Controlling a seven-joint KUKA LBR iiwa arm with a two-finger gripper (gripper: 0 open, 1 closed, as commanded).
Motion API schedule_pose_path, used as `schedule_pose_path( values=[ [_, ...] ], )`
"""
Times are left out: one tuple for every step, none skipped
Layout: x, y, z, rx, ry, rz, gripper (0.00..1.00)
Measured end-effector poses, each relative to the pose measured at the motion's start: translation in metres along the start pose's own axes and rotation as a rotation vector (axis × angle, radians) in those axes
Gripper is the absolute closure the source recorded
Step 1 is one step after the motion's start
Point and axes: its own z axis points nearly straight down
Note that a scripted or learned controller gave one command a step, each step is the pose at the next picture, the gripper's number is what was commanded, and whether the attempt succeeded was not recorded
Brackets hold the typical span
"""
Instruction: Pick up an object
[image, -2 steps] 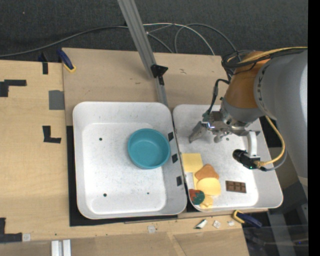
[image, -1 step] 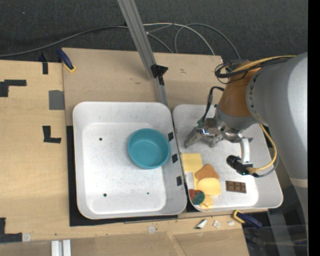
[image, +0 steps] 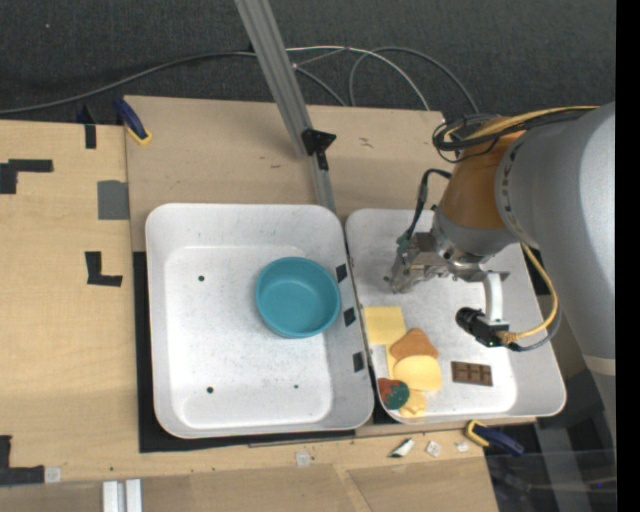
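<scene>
Over the right bin, the end effector hovers before any grasp; next, descend toward the yellow block.

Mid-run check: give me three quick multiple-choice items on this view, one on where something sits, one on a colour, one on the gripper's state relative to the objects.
1. Where is the bowl?
A. In the left bin
B. In the right bin
C. On the bare bench

2. What colour is the bowl?
A. Red
B. Blue
C. White

3. Where is the gripper?
A. Over the left bin
B. In the right bin's upper part, apart from the pile of items
C. Outside both bins

Answers: 1 A, the bowl rests toward the right side of the left bin. 2 B, it is plainly teal-blue. 3 B, the gripper sits in the right bin, above the yellow block, with a gap between them.
</scene>
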Motion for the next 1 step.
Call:
schedule_pose_path(
  values=[
    [-0.0050,0.0062,-0.0456,-0.006,-0.001,0.002,1.00]
  ],
)
